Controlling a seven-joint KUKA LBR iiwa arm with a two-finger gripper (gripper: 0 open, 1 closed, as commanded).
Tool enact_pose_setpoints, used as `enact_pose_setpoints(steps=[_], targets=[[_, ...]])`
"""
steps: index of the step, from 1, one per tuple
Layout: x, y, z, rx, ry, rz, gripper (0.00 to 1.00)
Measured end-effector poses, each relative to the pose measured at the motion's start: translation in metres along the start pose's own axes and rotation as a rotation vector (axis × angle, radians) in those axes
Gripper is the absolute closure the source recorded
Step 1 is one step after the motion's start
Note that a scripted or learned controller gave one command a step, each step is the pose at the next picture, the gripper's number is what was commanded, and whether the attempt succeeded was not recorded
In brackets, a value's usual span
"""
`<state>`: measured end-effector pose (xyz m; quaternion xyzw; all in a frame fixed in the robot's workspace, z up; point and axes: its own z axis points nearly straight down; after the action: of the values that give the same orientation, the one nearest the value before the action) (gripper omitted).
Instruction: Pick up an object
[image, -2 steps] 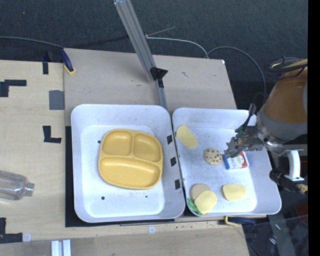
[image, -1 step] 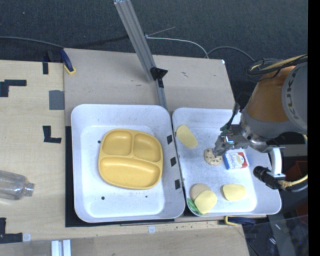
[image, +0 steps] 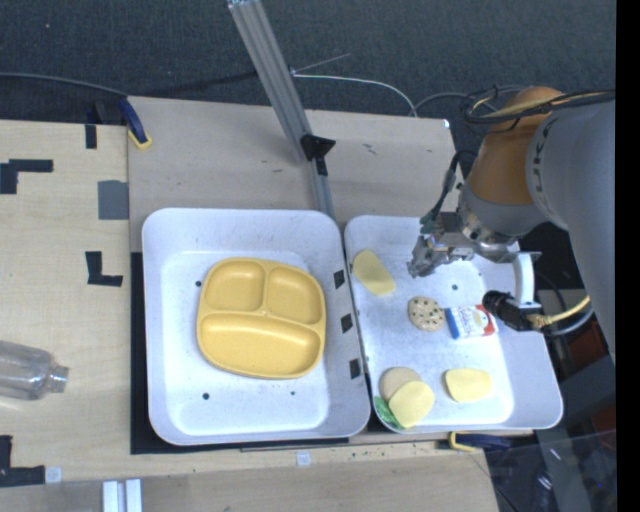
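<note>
Looks like pretty early days here. Pincer (image: 420, 262) hanging over the upper part of the right bin (image: 530, 400), tips pointing down and a bit left, nothing visibly caught between them. Honestly can't tell whether released or clenched, too small and dark to read. Plenty to choose from though: pale yellow wedge (image: 374, 272) just to the left of the tips and slightly lower, probably the nearest candidate; chocolate chip cookie (image: 426, 314) a little below; small red, white and blue packet (image: 469, 322) below and to the right. Further down, well apart from the tips: a tan round thing (image: 397, 380) touching a yellow piece (image: 413, 402), plus another yellow lump (image: 468, 384) off to the right. Way over left, yellow divided plate (image: 262, 316) sitting in the left bin (image: 165, 300). So, nothing lifted yet, everything lying flat on the bin floor. Left to do: pretty much the whole job, i.e. drop down, close on something, raise it.
</note>
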<state>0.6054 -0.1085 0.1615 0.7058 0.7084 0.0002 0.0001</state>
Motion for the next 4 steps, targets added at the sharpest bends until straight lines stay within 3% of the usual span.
enact_pose_setpoints(steps=[1, 2, 3, 4], targets=[[-0.017, 0.056, -0.006, -0.002, -0.001, 0.000, 1.00], [0.029, 0.021, -0.028, 0.002, -0.001, 0.000, 1.00], [0.086, -0.009, -0.027, 0.004, 0.001, -0.002, 1.00], [0.057, 0.027, -0.027, 0.000, -0.001, 0.003, 1.00]])
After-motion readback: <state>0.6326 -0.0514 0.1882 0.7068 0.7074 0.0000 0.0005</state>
